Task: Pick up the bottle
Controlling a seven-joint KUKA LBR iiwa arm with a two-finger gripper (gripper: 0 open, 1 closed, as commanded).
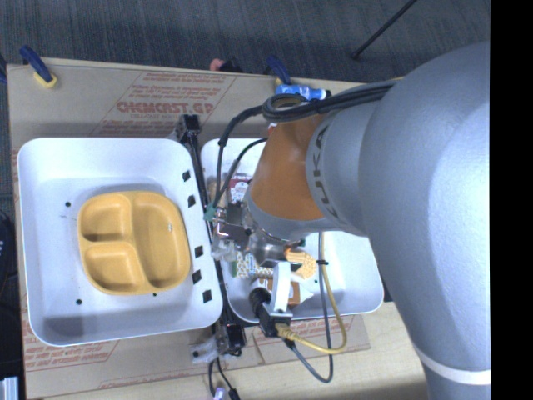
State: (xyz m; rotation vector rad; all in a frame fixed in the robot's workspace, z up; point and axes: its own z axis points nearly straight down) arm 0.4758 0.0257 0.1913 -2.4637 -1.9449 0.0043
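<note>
My arm, grey with an orange band [287, 169], reaches down into the right bin [366, 286] and covers most of it. The gripper [237, 242] sits low at the bin's left side, close to the wall shared with the left bin. Small things peek out around it: a patterned green-and-white piece [246, 265], an orange waffle-textured item [305, 264] and a red-and-white item [241, 187] farther back. I cannot tell which of these, if any, is the bottle. Whatever lies under the wrist is hidden.
The left bin [42, 223] holds a yellow divided plate [133, 242]. Both bins rest on a cardboard sheet [125, 98] with blue clamps at its back edge. A black bracket [190, 127] stands between the bins.
</note>
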